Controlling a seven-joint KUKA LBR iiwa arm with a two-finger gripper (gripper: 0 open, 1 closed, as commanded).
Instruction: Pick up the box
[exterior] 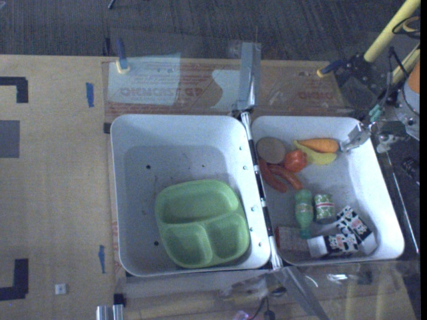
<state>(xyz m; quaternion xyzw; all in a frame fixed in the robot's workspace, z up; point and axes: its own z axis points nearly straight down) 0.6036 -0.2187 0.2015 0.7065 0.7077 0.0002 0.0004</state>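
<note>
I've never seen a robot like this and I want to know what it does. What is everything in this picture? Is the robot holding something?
You are looking down from a camera fixed above a workbench. On the bench sit two shallow white bins side by side. The left bin has a green plate with three sections in it. The right bin holds toy food: a carrot, a tomato, a small green bottle, a little can, and a box with black and white cow spots lying near the front. The robot is one arm that reaches in from the right. Its hand is at the far right corner of that bin, close to the carrot. I see nothing between its fingers, so it holds nothing. Its job is to pick up the box, which lies untouched.
</note>
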